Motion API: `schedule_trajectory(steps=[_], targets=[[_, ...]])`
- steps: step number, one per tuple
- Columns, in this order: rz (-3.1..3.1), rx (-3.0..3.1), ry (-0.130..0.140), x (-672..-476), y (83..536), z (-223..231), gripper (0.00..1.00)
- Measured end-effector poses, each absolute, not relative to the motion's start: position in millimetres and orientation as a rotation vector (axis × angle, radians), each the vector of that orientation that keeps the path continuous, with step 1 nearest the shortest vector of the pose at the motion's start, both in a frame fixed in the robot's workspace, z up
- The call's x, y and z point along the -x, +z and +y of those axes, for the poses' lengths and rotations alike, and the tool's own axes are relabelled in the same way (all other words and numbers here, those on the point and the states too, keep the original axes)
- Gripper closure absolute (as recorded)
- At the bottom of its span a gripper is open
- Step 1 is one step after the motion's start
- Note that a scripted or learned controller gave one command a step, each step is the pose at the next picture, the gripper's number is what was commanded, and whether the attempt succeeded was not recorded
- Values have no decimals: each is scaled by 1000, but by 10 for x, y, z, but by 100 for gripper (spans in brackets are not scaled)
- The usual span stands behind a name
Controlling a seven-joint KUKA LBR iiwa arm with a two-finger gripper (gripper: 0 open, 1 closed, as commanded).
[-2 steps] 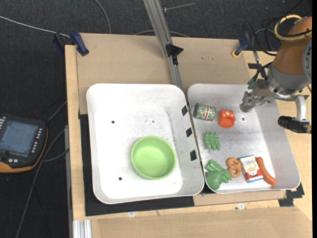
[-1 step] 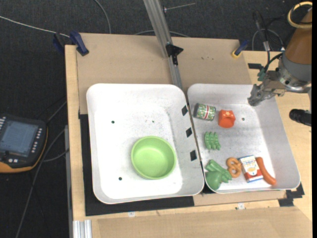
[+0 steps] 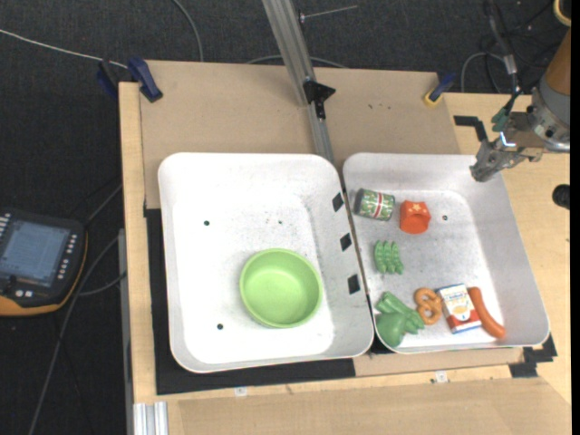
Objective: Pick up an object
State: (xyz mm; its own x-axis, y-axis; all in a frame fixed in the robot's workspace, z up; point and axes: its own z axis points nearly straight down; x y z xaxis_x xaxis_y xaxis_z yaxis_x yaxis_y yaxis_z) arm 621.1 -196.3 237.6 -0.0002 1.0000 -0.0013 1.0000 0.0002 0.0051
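My gripper [image 3: 487,166] hangs at the far right, over the back right corner of the right bin [image 3: 507,234], with nothing seen between its fingers. In the right bin lie a green-and-red can [image 3: 375,205] on its side, a small red-orange block [image 3: 414,217], a green ridged toy [image 3: 390,257], a green leafy toy [image 3: 395,317], an orange pretzel [image 3: 427,304], a small white-and-orange box [image 3: 460,308] and an orange carrot-like stick [image 3: 487,314]. All of them lie well left of and below the gripper.
The left bin [image 3: 190,207] holds a light green bowl [image 3: 281,286]. A metal post [image 3: 292,34] slants down to the gap between the bins. Blue clamps [image 3: 145,80] sit at the board's back corners. A handheld controller [image 3: 36,256] rests off the bench at left.
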Motion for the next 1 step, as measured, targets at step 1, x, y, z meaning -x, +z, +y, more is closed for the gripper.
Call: schedule_trajectory(steps=[1], targets=[[2219, -2218, 4, -6218, 2818, -1964, 100]])
